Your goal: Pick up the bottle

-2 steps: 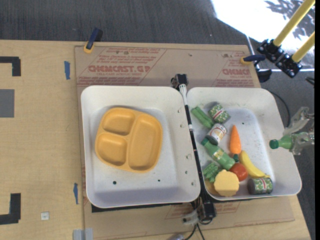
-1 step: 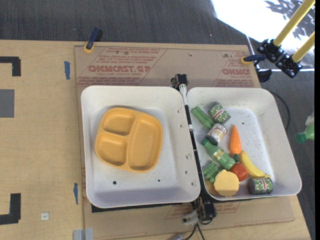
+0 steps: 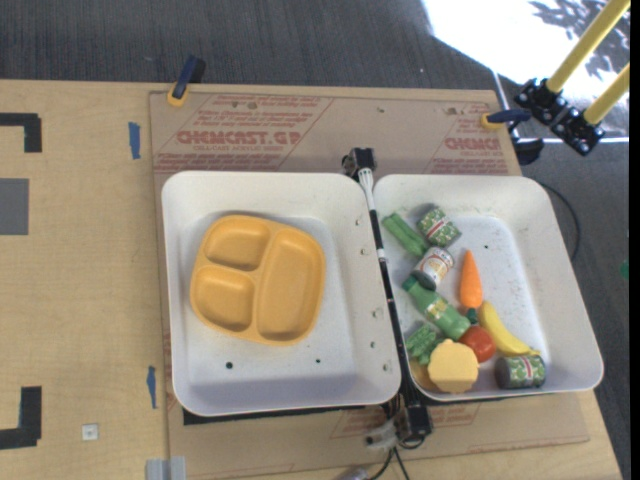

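The bottle (image 3: 439, 310) is green with a yellow label. It lies on its side in the right bin (image 3: 520, 223), near the bin's left wall, with its neck pointing to the upper left. A small white can (image 3: 434, 265) sits just above it, and a red tomato (image 3: 479, 343) and a yellow block (image 3: 453, 366) lie just below it.
The right bin also holds a long green piece (image 3: 402, 233), a green-labelled can (image 3: 437, 225), a carrot (image 3: 470, 278), a banana (image 3: 503, 330), another can (image 3: 521, 370) and a green lump (image 3: 421, 343). A yellow divided plate (image 3: 258, 278) lies in the left bin (image 3: 190, 368).
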Robot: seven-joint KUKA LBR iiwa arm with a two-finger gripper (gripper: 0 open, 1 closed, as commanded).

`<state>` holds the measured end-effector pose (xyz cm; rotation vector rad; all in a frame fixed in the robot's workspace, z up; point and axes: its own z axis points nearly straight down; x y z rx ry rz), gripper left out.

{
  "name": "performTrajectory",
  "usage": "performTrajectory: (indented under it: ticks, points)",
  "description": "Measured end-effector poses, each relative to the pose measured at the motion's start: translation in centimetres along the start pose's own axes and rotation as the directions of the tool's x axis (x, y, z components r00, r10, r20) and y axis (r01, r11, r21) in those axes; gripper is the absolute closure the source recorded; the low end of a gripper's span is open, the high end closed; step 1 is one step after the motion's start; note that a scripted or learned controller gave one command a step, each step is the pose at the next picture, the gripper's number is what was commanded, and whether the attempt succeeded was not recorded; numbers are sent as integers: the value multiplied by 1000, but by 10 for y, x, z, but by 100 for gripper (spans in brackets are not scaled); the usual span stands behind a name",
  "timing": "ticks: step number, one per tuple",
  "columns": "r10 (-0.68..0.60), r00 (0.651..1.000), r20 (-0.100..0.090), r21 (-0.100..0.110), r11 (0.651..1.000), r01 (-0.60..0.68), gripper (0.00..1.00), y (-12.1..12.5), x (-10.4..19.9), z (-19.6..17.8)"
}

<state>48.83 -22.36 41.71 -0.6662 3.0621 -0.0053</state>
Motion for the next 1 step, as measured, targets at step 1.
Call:
performTrajectory:
  ticks: [1]
  points:
    - [-332,943,1,0,943,332,100,-12,-26,-42]
